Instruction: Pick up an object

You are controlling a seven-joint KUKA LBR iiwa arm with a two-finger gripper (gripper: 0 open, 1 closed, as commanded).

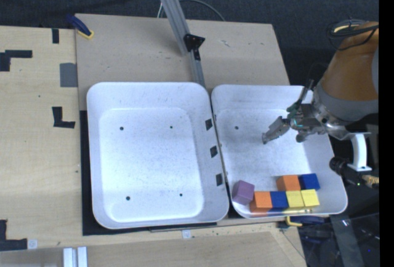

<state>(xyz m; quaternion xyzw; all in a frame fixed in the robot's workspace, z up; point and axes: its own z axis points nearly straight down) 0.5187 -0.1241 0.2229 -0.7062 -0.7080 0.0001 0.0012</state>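
Blocks (286, 193) clustered at the right bin's (246, 99) six o'clock; needed descent there, hand (271, 135) state unclear.

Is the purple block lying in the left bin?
No, the purple block lies in the right bin, at its near left corner beside the other coloured blocks.
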